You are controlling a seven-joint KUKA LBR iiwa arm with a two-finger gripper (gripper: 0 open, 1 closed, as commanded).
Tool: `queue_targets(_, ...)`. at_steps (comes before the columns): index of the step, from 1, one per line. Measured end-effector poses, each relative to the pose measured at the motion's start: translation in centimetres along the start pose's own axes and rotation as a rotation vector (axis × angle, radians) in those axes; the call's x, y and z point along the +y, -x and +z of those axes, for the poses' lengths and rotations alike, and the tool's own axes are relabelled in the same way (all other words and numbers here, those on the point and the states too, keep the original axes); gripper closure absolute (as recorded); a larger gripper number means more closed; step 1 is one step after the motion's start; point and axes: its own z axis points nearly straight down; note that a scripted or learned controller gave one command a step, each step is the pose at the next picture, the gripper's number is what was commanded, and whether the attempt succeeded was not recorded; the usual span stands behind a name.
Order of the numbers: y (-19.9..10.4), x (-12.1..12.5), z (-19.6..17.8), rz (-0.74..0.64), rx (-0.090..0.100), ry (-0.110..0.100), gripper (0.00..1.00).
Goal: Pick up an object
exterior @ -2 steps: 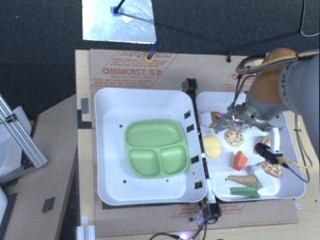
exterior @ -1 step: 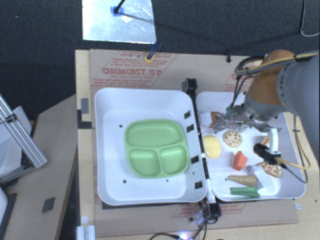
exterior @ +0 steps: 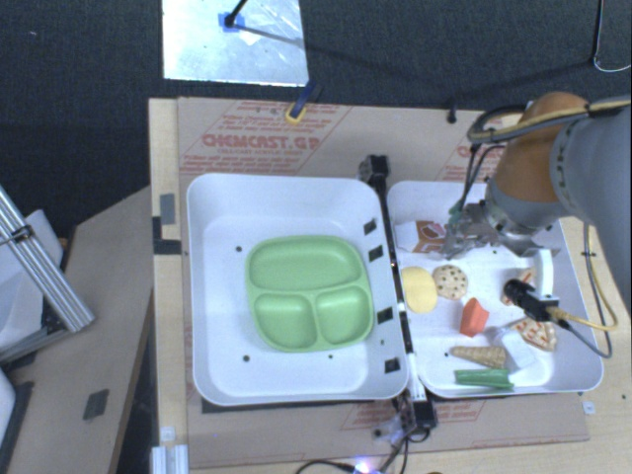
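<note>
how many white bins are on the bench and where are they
2. The left bin holds a green divided tray. The right bin sits beside it, holding small toy foods, with the gripper over its back part.

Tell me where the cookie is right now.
The cookie lies in the right bin, near its left side, touching the yellow piece on its left, with the orange piece just below-right and the gripper above it.
</note>
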Motion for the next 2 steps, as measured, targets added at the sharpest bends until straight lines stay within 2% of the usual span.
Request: queue_targets(2,0.1,1.1,-11.5,-0.004,0.0,0.002,1.0)
